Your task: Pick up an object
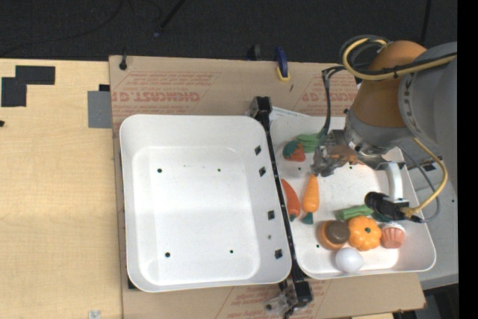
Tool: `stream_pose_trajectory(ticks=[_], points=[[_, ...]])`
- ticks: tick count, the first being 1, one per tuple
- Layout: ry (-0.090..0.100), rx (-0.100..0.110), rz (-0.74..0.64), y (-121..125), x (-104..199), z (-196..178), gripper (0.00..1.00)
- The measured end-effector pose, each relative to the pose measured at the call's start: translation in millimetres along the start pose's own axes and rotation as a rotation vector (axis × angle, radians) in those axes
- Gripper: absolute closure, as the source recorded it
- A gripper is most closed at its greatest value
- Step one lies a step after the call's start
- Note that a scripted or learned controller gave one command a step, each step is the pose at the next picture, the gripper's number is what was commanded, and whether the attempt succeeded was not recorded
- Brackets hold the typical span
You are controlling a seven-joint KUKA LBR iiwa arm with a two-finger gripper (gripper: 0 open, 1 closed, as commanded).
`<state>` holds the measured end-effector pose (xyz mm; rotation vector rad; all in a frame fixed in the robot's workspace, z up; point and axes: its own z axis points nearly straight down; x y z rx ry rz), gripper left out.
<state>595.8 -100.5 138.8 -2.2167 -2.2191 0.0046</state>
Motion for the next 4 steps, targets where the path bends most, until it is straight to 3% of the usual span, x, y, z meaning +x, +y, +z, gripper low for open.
stream_pose_trajectory(ticks=[1, 2, 3, 4], points=[[0.000, 0.001, 0.000, -0.1, -0.1, 0.4, 0.00], [0.001, 0.002, 0.000, -0.4, -1.0, -9.3, 1.00], [0.002, -0.010, -0.010, 50.6, 102.7, -51.5, 1.00], [0.000, -0.003, -0.003, 47.7, 138.1, -58.6, 1.00]])
